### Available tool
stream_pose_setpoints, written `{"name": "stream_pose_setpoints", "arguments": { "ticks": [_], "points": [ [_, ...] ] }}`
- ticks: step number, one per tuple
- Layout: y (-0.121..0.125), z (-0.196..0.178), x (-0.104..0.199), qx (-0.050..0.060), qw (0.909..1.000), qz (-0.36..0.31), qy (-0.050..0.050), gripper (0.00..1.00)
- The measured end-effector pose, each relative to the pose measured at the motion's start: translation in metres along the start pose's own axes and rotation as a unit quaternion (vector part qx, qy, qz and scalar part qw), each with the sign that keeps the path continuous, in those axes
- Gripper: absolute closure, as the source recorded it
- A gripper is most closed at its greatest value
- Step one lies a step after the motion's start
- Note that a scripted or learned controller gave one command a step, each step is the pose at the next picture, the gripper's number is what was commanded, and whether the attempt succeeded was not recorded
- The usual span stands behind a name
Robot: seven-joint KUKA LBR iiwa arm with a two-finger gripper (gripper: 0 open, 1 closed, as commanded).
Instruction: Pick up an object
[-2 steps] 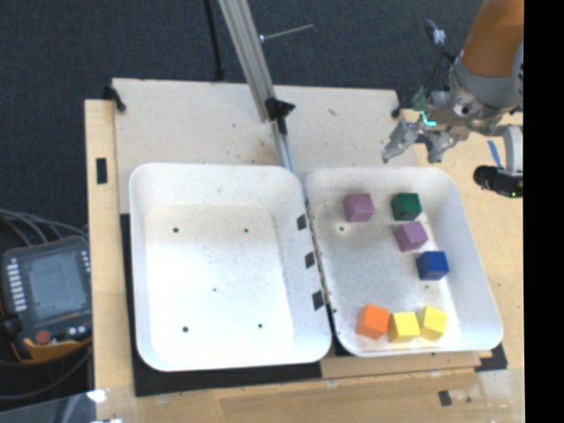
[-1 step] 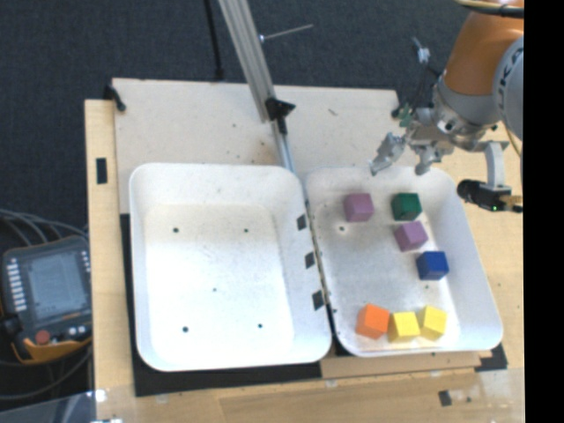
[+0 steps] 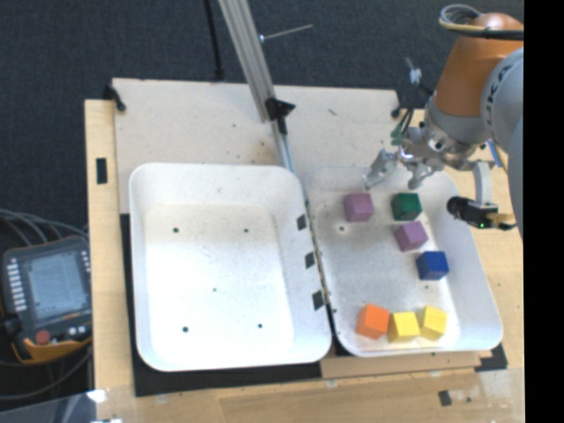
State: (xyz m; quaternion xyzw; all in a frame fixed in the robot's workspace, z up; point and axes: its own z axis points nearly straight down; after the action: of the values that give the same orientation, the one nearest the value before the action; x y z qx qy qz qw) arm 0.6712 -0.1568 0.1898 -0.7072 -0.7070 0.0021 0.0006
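Several small blocks lie in the right bin (image 3: 480,320): a mauve cube (image 3: 358,206), a green cube (image 3: 405,206), a purple cube (image 3: 410,235), a blue cube (image 3: 432,264), an orange cube (image 3: 373,321) and two yellow cubes (image 3: 405,325) (image 3: 434,322) along the near rim. My gripper (image 3: 397,175) hangs over the far part of the right bin, just beyond the mauve and green cubes. Its fingers are spread apart with nothing between them.
The left bin (image 3: 220,263) sits beside the right one, with a metal strut (image 3: 251,55) rising at a slant behind the gap between them. A teach pendant (image 3: 48,293) lies off the bench at the left.
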Motion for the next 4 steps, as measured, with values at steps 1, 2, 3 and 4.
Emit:
{"name": "stream_pose_setpoints", "arguments": {
  "ticks": [1,2,3,4],
  "points": [
    [-0.001,0.041,-0.002,-0.001,1.0,0.001,0.0,0.0],
    [0.001,0.027,-0.003,-0.005,1.0,0.001,-0.001,1.0],
    [0.005,-0.036,-0.012,-0.006,1.0,0.001,0.0,1.0],
    [0.006,-0.074,-0.013,-0.005,1.0,-0.001,0.0,1.0]
  ]
}}
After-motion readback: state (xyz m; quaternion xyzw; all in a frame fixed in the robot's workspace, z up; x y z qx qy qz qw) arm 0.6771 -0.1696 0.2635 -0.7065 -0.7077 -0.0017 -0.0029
